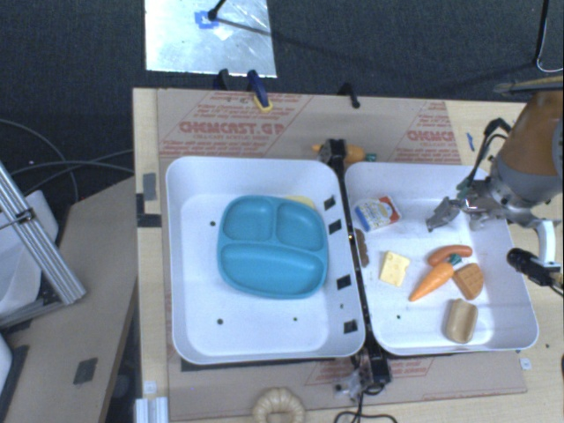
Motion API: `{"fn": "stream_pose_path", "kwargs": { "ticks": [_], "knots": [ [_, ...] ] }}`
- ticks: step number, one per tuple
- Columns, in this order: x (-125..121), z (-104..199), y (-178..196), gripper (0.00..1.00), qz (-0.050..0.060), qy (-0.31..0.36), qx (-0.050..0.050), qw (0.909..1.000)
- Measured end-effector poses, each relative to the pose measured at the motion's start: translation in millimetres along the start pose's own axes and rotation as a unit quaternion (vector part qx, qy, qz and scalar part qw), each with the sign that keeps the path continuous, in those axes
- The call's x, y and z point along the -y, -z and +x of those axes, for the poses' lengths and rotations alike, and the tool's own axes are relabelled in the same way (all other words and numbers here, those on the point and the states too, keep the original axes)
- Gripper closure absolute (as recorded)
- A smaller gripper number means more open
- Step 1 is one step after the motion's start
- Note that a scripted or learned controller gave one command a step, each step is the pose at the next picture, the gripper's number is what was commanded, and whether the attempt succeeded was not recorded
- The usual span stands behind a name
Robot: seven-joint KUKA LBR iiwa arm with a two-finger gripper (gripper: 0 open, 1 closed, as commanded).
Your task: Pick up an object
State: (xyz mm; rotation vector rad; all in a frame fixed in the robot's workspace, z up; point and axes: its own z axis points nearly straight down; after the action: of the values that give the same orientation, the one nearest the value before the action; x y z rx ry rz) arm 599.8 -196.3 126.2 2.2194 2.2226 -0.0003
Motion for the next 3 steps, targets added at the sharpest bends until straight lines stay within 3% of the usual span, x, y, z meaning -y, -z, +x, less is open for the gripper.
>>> {"fn": "stream_pose_path", "kwargs": {
  "ticks": [1, 2, 3],
  "knots": [
    [0, 1, -44, 0.00, 0.001, 0.000, 0.000, 1.0000],
    [-2, 0, -30, 1.00, -0.002, 0.000, 0.000, 1.0000],
    [-6, 2, 34, 1.00, -0.003, 0.001, 0.001, 1.0000]
  ]
}}
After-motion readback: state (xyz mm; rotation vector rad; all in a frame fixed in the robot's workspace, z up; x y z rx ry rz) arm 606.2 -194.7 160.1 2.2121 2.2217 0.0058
